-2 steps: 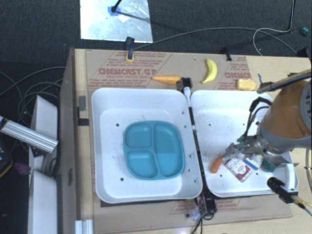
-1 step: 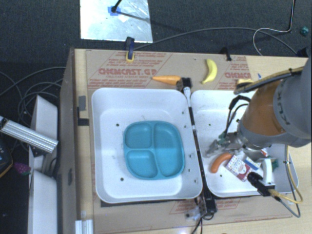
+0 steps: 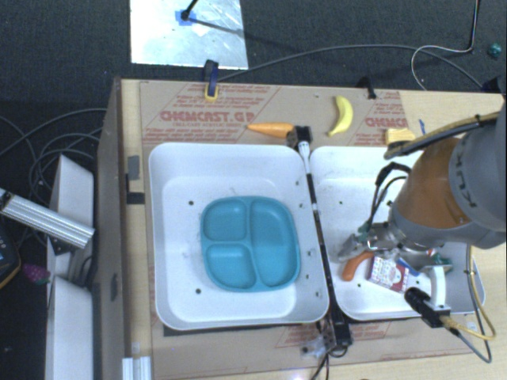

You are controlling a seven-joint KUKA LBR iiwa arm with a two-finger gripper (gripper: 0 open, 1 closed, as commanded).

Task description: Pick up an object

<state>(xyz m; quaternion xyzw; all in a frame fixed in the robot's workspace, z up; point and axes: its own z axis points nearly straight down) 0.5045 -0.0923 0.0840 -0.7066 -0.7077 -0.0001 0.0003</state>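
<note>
**Claw low in the right bin, among small objects**

The claw (image 3: 366,242) is seen just left of the red-and-white carton (image 3: 386,273); an orange piece (image 3: 351,266) lies beside it. Whether it is wide, narrow or holding cannot be told, as the wrist blocks it. One object should be centred before any lift.

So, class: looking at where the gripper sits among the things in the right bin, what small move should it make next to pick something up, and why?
Probably a short drop straight down, then a close. The gripper sits low in the right bin, right by the orange carrot-like piece and the red-and-white packet, and nothing can be seen between its fingers. Its finger state is hard to read here, so treat this as a best guess.
</note>
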